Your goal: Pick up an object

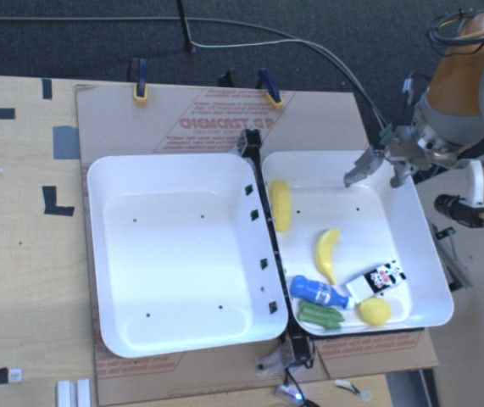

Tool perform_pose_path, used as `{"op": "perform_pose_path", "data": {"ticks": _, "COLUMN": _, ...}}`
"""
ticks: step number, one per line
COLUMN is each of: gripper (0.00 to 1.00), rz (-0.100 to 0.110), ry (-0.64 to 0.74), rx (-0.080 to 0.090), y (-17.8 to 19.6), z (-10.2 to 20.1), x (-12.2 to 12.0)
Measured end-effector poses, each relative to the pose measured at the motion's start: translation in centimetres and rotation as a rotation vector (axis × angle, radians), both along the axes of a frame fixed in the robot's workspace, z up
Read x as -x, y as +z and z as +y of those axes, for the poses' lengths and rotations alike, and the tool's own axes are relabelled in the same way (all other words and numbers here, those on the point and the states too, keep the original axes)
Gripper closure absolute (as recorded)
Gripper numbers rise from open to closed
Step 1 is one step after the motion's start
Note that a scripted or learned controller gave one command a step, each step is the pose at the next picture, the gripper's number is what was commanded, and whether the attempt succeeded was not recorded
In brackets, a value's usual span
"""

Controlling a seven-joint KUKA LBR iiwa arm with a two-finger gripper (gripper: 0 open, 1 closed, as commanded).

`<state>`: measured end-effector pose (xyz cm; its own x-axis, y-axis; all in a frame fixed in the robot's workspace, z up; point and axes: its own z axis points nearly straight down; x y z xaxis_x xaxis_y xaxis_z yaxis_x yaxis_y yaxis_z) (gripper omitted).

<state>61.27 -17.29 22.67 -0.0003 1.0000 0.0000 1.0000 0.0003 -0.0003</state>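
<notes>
The gripper (383, 170) is seen open and holding nothing above the right bin's (411, 219) far edge, well apart from the banana (327, 253).

Arm (458, 83) cut off by right and top edges; upper links out of frame. End effector (381, 170) small, partly blurred; finger gap not readable, nothing discernible between fingers. Black-and-white box (379, 280) print too small to read. Green item (320, 316) partly tucked under blue bottle (319, 292); kind unclear. Bottle label illegible. Clutter (286, 365) below bin junction blurred, unidentifiable. Desk (13, 227) cut off at left and bottom edges. Cardboard sheet (216, 125) mostly hidden under bins; red lettering blurry, partly legible.
</notes>
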Motion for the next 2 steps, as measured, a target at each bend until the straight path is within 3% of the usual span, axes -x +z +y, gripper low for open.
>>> {"op": "perform_pose_path", "data": {"ticks": 1, "gripper": 0.00, "rz": 0.009, "ry": 0.001, "rx": -0.002, "y": -10.5, "z": 2.6, "x": 0.8}}
{"op": "perform_pose_path", "data": {"ticks": 2, "gripper": 0.00, "rz": 0.002, "ry": 0.001, "rx": 0.000, "y": -14.3, "z": 6.5, "x": 5.9}}
